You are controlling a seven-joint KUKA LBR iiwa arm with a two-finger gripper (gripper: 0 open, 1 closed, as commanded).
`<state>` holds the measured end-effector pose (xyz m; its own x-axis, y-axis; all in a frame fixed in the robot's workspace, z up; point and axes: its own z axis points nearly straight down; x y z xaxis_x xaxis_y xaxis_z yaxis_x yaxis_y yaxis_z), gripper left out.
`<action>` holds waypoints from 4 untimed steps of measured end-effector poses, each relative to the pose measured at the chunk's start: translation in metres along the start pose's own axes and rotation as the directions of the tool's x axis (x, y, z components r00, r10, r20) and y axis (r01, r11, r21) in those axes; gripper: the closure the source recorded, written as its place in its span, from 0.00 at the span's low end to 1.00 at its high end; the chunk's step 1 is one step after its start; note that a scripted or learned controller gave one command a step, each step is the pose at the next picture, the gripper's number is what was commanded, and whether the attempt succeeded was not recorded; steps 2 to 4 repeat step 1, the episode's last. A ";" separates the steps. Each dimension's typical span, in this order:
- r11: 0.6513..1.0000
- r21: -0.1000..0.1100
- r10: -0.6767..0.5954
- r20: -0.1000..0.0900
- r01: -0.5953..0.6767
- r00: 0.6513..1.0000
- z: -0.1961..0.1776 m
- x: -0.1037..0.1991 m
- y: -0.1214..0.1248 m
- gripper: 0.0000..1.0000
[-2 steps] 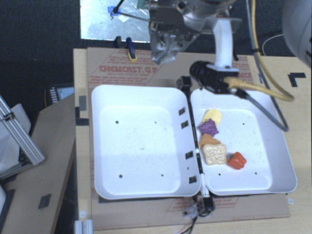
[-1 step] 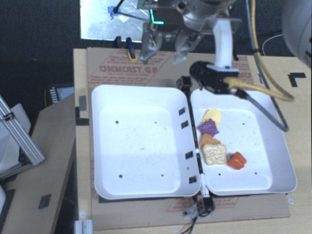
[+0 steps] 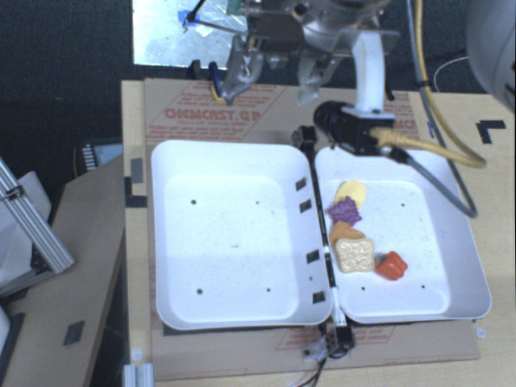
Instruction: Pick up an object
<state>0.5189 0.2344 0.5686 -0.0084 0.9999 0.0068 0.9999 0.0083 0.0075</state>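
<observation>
My gripper hangs high above the far edge of the bins, open, with nothing between its two fingers. In the right bin, near its left wall, lies a cluster of small objects: a yellow piece, a purple piece, an orange piece, a cream cracker-like square and a red piece. All of them lie well below and to the right of the gripper.
The left bin sits beside the right one, joined along a central divider with black clips. A yellow cable and a grey hose trail over the right bin's far corner. A cardboard sheet lies under both bins.
</observation>
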 end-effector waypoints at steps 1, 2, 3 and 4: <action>1.000 -0.003 -0.002 -0.003 0.001 1.000 -0.012 0.000 0.000 1.00; 1.000 -0.003 -0.002 -0.003 0.001 1.000 -0.012 0.000 0.000 1.00; 1.000 -0.003 -0.002 -0.003 0.001 1.000 -0.012 0.000 0.000 1.00; 1.000 -0.003 -0.002 -0.003 0.001 1.000 -0.012 0.000 0.000 1.00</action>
